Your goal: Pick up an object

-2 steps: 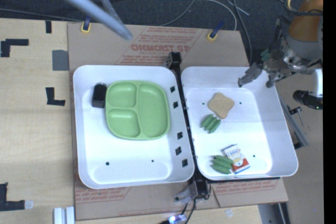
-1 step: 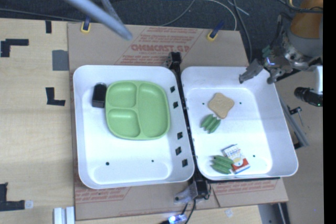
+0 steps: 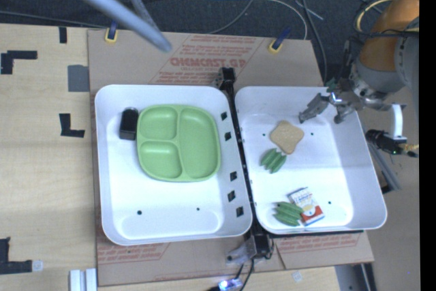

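Overhead cam: the gripper [image 3: 321,108] hangs over the upper right of the right bin [image 3: 361,174], jaws spread wide w/ nothing between them. Below-left of it, center-right of frame, lie a tan bread slice [image 3: 287,137] and a green pod [image 3: 273,160]; a small carton [image 3: 304,204] sits lower right. Left bin [image 3: 109,167] holds a green divided plate [image 3: 179,143] and a black block [image 3: 128,123].
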You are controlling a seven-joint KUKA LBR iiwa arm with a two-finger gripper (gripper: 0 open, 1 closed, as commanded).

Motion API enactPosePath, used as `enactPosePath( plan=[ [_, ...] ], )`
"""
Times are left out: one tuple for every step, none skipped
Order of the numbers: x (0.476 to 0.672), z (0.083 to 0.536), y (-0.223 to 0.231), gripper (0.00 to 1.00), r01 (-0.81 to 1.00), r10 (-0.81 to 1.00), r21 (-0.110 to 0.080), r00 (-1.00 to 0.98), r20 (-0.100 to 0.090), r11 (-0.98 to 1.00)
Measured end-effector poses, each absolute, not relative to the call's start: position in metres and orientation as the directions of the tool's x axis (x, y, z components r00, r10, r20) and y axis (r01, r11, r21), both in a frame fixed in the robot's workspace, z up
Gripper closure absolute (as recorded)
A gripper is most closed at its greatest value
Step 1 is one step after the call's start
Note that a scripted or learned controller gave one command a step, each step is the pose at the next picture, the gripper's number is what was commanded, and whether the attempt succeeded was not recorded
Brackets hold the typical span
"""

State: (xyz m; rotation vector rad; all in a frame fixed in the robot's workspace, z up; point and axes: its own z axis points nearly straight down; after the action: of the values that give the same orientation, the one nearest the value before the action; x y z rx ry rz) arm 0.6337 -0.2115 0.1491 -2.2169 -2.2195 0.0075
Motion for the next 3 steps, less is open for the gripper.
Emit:
enactPosePath(
  plan=[
    [0.624,0.094,-0.204,0.00,1.000,1.000,-0.006,-0.002,0.000,0.002],
    [0.625,0.087,-0.205,0.00,1.000,1.000,0.001,-0.002,-0.003,0.002],
    [0.628,0.100,-0.203,1.00,1.000,1.000,0.008,-0.003,-0.001,0.003]
  ],
)
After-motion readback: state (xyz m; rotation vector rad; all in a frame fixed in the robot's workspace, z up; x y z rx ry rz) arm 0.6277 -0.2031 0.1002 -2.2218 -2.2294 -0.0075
